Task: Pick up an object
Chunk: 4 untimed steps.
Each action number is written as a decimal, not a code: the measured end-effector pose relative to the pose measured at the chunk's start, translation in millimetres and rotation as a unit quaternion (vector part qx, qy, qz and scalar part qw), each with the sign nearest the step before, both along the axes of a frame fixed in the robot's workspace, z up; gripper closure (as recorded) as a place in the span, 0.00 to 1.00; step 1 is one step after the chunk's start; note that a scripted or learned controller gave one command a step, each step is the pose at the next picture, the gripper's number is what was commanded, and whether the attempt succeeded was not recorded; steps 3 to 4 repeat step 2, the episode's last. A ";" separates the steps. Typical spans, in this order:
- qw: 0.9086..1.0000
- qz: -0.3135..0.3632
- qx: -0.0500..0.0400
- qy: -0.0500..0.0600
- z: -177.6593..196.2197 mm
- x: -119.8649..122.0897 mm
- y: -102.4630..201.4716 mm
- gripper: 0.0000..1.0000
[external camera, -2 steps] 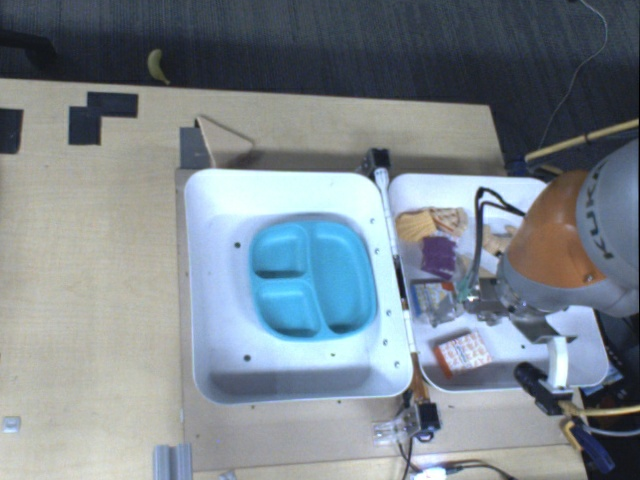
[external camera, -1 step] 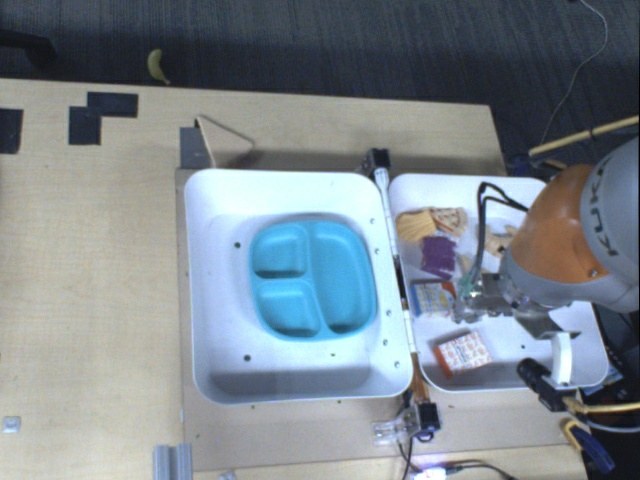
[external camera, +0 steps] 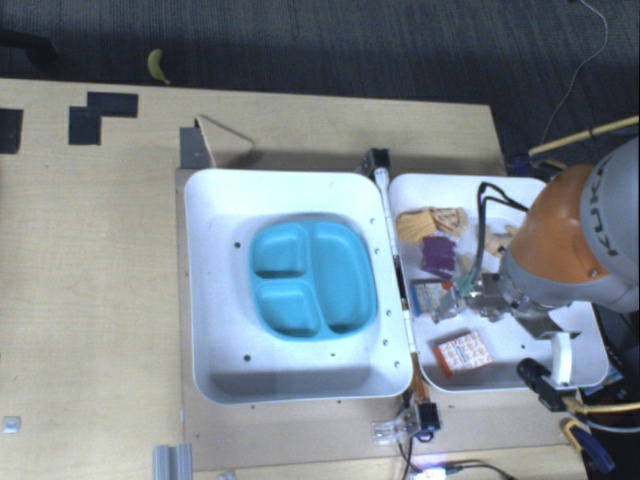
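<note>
Jaws: state cannot be told; the gripper [external camera: 462,293] sits low in the right bin [external camera: 590,363], mid-floor, beside the purple item [external camera: 437,254]. Step in hand: reaching to grasp. Next comes a closing, then a lift.

A single fixed camera looks down from above the bench [external camera: 90,298] at a slant, set high enough to take in both white bins side by side. The left bin [external camera: 215,268] sits near the middle of the view, the right bin [external camera: 520,343] toward the right edge. The far side of the scene lies along the top, where dark carpet [external camera: 300,18] runs beyond the bench's far edge; the near side lies along the bottom. The arm [external camera: 570,233] reaches in from the right, over the right bin. The bench's pale surface stretches away to the left.
</note>
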<state>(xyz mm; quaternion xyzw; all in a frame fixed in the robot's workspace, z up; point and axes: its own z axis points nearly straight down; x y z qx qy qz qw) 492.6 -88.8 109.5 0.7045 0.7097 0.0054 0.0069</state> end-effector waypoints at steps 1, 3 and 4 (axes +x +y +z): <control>1.000 0.002 0.000 -0.002 10.6 1.5 0.8 1.00; 1.000 0.002 0.001 -0.002 10.5 1.5 0.8 0.00; 1.000 0.002 0.001 -0.002 10.5 1.5 0.8 0.00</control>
